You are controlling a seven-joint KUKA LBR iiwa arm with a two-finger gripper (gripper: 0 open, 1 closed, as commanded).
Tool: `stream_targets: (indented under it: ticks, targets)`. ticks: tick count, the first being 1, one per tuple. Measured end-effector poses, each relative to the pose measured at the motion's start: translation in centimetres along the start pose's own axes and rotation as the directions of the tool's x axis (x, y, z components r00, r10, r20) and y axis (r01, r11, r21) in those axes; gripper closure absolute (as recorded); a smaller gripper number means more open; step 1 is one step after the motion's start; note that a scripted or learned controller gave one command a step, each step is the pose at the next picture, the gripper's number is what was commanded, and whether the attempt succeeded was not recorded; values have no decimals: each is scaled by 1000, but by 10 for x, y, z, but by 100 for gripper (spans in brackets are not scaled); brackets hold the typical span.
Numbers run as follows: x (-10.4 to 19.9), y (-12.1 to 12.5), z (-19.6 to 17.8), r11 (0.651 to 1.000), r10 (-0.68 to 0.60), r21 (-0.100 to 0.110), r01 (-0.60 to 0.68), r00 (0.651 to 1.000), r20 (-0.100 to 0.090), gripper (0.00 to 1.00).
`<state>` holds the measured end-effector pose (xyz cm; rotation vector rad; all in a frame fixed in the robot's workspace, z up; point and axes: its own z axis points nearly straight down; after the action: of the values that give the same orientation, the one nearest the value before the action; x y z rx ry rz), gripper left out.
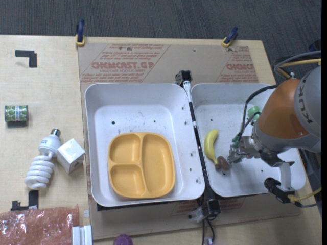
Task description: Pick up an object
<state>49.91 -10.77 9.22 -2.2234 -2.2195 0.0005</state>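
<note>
Frankly, you were not far into the job at this moment. Your gripper (231, 156) was down inside the right bin (225, 98), low over its floor, with the orange-banded arm (278, 117) reaching in from the right. Just beside the gripper's tip lay a small brown object (222, 163), and next to that, towards the divider between the bins, a banana (211, 144) lying lengthwise on the white floor. Whether the gripper was touching the brown piece or only close to it could not be made out (the tip was small and partly masked by the wrist hardware), and its state, wide or closed, could not be told either. Nothing was visibly held, so I would judge the pick as not yet made: the approach looked done, and the grasp and the lift were left to do. The left bin (92, 137) held a yellow divided plate (141, 164). Out on the bench to the left sat a spiral light bulb (42, 163), a small white cube (70, 155) and a green can (16, 114), all well apart from your arm.
</note>
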Motion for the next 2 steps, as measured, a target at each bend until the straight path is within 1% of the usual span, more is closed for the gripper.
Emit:
stream_targets:
  ticks: [1,2]
  targets:
    - [-106,63,-1,1000,-1,-1,1,1000,1,0]
    - [-73,125,-1,1000,-5,-2,5,1000,1,0]
